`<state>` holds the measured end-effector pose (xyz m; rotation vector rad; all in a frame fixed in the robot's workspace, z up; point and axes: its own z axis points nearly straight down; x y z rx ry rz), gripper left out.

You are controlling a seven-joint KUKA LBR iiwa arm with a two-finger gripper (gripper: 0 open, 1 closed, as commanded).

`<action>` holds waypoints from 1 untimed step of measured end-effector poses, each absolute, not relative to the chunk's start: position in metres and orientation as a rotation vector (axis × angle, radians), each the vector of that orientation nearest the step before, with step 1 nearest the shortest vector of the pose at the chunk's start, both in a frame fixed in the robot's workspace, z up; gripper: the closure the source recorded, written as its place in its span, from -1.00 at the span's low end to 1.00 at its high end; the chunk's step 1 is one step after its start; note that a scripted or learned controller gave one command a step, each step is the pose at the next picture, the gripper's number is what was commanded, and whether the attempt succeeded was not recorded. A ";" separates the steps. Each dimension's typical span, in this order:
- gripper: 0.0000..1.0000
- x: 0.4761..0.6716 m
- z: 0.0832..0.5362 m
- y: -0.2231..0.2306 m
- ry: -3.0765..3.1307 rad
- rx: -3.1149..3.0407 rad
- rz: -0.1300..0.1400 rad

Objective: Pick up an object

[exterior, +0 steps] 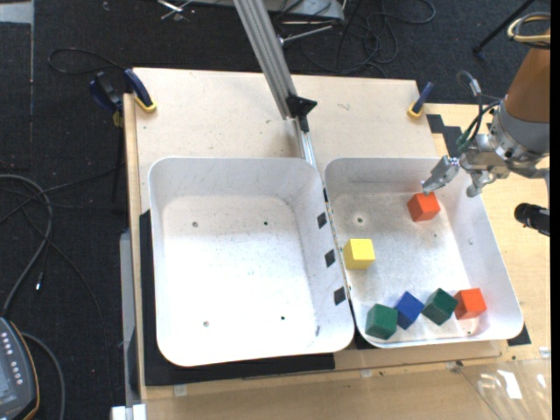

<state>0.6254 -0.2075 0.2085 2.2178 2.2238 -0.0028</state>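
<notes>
While my arm (523, 112) hangs in from the right edge of the bench (227, 121), everything I care about sits in the right bin (503, 274), so I'll use that bin as my reference. The left bin (175, 191) sits right against its left wall, with a slanted metal rail (267, 46) running up and away from the gap between the two at the far side.

My gripper (458, 176) is over the right bin's far right corner, just above the rim, fingers spread apart with nothing between them. So yeah, open and holding zip.

Closest thing to it is an orange cube (423, 206), sitting on the bin floor in the far half, just below and a bit left of my fingertips, looks near but not touching as far as I can tell.

A yellow cube (359, 253) rests near the bin's left wall, about midway along it.

Along the bin's near wall there's a little row: dark green cube (381, 320) toward the near left, blue cube (409, 308) just beside it, another green cube (440, 305) next, and a second orange cube (471, 302) at the near right end. Those four are bunched up close, touching or almost.
</notes>
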 end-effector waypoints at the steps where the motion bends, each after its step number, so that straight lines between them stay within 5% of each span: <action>1: -1.00 0.640 0.123 -0.189 2.204 2.204 0.014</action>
